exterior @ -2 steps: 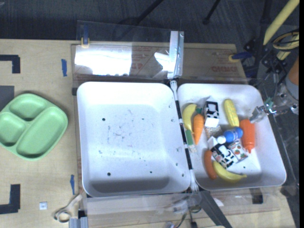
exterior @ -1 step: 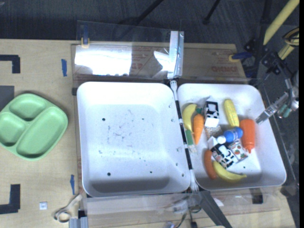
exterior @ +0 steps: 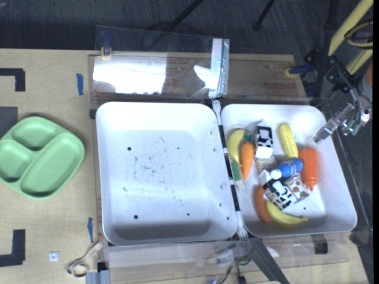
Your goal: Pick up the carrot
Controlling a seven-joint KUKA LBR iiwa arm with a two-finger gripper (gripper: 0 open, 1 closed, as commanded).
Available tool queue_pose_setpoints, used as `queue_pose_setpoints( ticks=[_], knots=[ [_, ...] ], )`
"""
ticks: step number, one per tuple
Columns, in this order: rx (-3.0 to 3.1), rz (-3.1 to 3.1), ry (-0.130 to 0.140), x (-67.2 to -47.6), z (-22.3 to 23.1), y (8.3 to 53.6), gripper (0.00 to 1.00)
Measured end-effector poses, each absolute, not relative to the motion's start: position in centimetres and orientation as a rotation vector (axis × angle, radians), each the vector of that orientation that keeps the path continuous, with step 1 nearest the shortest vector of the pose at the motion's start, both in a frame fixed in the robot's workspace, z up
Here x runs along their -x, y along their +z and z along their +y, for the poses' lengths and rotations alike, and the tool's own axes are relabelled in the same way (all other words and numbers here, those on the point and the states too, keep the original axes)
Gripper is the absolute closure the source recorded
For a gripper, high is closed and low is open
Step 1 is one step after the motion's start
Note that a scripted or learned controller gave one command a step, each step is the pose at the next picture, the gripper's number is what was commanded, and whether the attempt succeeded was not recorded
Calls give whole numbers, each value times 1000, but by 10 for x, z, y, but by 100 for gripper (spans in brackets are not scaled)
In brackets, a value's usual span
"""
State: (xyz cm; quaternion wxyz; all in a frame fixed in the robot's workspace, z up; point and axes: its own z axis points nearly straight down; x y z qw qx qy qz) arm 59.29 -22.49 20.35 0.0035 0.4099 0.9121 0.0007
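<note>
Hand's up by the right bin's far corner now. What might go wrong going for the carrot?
The carrot lies wedged between a banana and a small white box, so the hand may catch a neighbour instead. Other orange items, such as the one by the blue cap, could be mistaken for it.

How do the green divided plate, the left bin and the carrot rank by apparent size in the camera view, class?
1. left bin
2. green divided plate
3. carrot
</note>
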Motion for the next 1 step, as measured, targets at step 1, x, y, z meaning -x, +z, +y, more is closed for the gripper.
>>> queue_pose_setpoints(
  ticks=[1],
  knots=[
    [-1169, 2912, 2, -552, -189, 152, 100]
  ],
)
